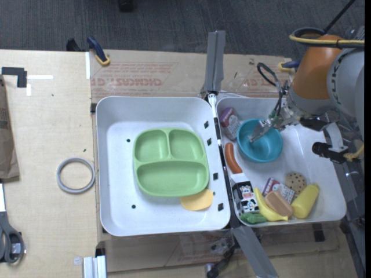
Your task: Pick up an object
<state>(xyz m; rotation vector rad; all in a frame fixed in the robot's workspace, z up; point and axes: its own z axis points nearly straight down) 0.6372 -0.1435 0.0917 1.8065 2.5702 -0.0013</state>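
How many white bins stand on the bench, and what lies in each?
2. The left bin holds a green divided plate and a yellow piece. The right bin holds a blue bowl, where the gripper reaches, and small toy foods.

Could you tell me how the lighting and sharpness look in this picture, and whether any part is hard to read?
Camera view: even, soft light, with faint shadows inside the left bin; the green plate is sharp; the hand over the blue bowl is small and indistinct; the toy pile is crowded but legible.
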